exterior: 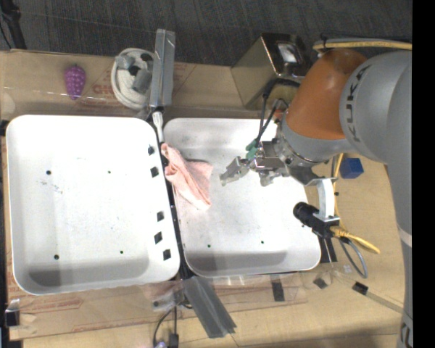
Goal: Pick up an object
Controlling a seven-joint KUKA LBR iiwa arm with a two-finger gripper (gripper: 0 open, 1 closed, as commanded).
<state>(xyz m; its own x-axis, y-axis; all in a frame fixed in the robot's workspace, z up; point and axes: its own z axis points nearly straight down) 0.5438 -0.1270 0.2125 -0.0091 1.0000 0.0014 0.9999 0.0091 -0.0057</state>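
jaws: the jaws (235,170) hang over the middle of the right bin, pointing toward the left bin; whether they are parted or closed cannot be told at this size, and nothing is seen held in them.
arm: the grey arm (373,107) comes in from the right, with its orange band (322,100) above the wrist, over the upper right part of the right bin.
cloth: a crumpled pink cloth (189,177) lies in the right bin by its left wall, just left of the jaws and apart from them.
right bin: the white right bin (239,259) holds the cloth; 2 small dark dots show on its floor near the front.
left bin: the white left bin (80,216) sits side by side with the right one, with a few small dark dots on its floor.
table: the brown table (203,78) carries both bins.
behind the bins: a purple grape-like bunch (75,80) lies at the back left of the table, and a white coil (133,77) lies to its right, near a grey upright bar (162,71).
right side: a blue block (352,167) sits by the arm, and a yellow cable (359,241) runs beside the right bin's right edge.
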